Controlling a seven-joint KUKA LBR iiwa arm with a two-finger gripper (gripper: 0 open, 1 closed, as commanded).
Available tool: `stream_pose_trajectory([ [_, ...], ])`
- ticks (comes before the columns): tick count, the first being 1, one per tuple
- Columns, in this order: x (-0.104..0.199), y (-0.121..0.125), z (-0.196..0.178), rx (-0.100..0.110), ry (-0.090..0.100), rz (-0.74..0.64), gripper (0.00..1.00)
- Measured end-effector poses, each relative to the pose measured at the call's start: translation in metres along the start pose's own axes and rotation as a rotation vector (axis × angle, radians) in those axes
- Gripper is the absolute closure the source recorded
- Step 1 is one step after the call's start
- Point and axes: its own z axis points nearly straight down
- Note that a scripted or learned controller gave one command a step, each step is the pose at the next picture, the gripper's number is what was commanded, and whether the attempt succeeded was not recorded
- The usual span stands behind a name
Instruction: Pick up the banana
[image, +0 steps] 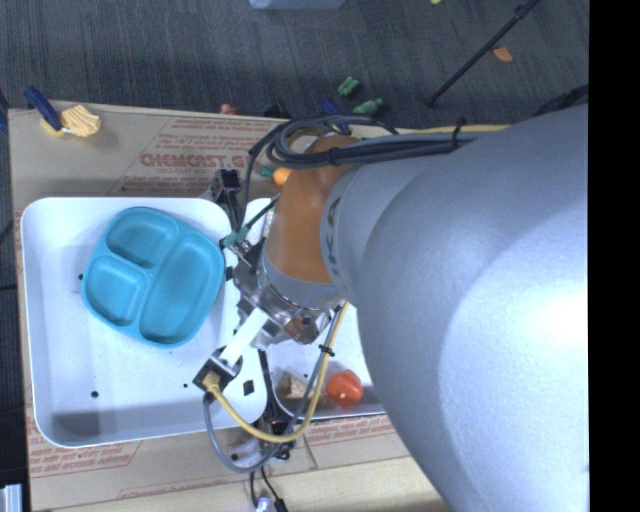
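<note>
The arm's (480, 300) smooth grey shell bulks largest, narrowing to a glossy orange band (300, 225) above the wrist. Below it, whether the gripper (285, 330) is apart or together cannot be told, nor where the banana lies. Under the wrist, the right bin (345, 410) holds a round orange-red thing (344, 388) beside a small brownish lump (294, 384). The left bin (40, 300), shallow white plastic with rounded corners, carries a blue plate (150, 275) with three compartments. Both sit on red-printed cardboard (170, 150). Beyond is dark ribbed carpet (150, 50).
</note>
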Motion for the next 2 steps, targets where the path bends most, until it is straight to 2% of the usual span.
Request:
stream_pose_trajectory([
  [1, -0.056, 0.067, -0.034, -0.003, 0.003, -0.038, 1.0],
  [2, 0.006, -0.007, 0.031, 0.0, 0.0, -0.009, 1.0],
])
